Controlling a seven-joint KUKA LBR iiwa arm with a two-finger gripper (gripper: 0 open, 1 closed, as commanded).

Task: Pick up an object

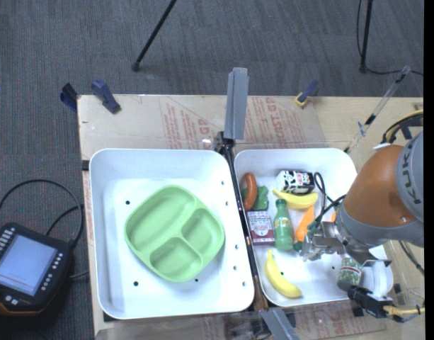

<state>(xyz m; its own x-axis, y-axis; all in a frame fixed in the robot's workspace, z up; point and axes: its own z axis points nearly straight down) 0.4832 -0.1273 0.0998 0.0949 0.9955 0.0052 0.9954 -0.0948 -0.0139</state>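
The claw [317,246] hangs low in the right bin [340,158]; I cannot tell whether it is open or closed. Just left of it stands a green bottle [282,225], with a carrot [304,225] between them. A banana [281,278] lies below-left. Far left, a green tray [174,232] sits in the other bin [107,183]

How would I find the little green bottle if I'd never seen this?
Look in the right bin, the one crowded with toy food. Near its middle lies the green bottle, between a dark red packet and an orange carrot; it's the only green thing with a cap.
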